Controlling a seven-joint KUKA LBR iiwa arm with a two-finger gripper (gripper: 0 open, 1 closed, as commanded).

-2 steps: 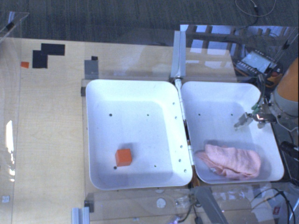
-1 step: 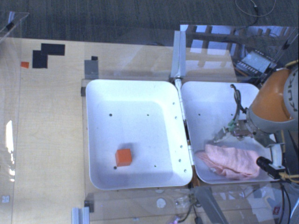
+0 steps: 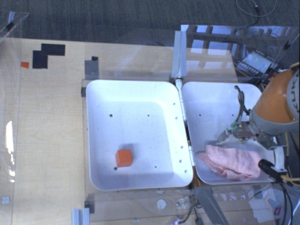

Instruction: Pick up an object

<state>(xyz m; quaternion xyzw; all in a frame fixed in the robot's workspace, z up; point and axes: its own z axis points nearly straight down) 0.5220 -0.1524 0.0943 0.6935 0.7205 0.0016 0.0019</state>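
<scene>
A pink cloth (image 3: 232,161) is seen lying at the near side of the right bin (image 3: 206,102). Just above it the gripper (image 3: 236,131) is held low, and nothing is seen between its fingers. Grabbing seems near: a short drop and a squeeze are needed. An orange block (image 3: 124,158) is left in the left bin (image 3: 131,97).

Bright, even overhead light, soft shadows inside the white bins (image 3: 132,89), glare streaks on the bench's left, slightly soft focus
</scene>
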